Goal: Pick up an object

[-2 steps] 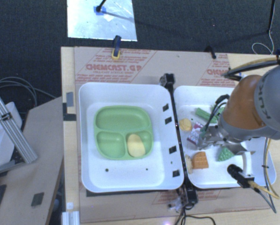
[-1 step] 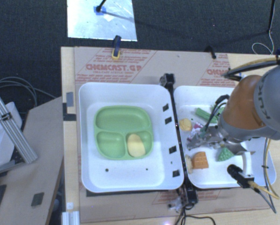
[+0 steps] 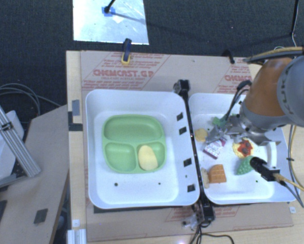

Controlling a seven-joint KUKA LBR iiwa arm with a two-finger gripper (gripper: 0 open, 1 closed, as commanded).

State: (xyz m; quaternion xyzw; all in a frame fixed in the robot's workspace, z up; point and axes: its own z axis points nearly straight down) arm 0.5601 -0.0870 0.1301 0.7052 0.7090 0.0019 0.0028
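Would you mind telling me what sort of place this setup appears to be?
Most likely a robotics lab's grasping bench: two white bins sit on a cardboard-covered table, a grey arm reaches over toy food, and a green divided tray sits in the left bin.

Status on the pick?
Gripper low in right bin, jaws unreadable. Nothing visibly held. Toys crowd it: orange block, green piece.

A green divided tray (image 3: 134, 142) sits in the left bin (image 3: 140, 149), holding a yellow piece (image 3: 148, 158).
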